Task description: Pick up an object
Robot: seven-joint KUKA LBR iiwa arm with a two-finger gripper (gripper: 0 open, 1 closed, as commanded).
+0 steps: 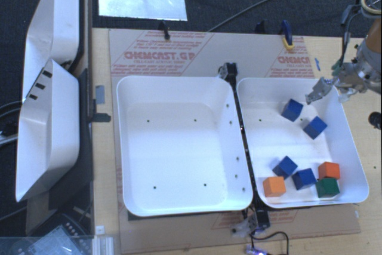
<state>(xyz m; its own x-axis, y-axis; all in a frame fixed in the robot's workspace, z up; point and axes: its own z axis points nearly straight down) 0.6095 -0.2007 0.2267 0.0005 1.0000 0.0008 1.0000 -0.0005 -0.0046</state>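
The right bin [349, 134] holds several small cubes. Two blue cubes lie toward its back, one [292, 110] just left of and below my gripper, the other [314, 126] a little nearer the front. At the front lie two more blue cubes [286, 166] [304, 178], two orange cubes [274, 186] [329, 171] and a green cube [327, 188]. My gripper [317, 92] hangs over the back right part of this bin, just right of the rear blue cube, with nothing seen in it.
The left bin [128, 128] stands beside the right one, their rims meeting at the centre. Two spare white bins [51, 98] lean at the far left. Clamps [287, 36] and cables lie along the bench's back edge.
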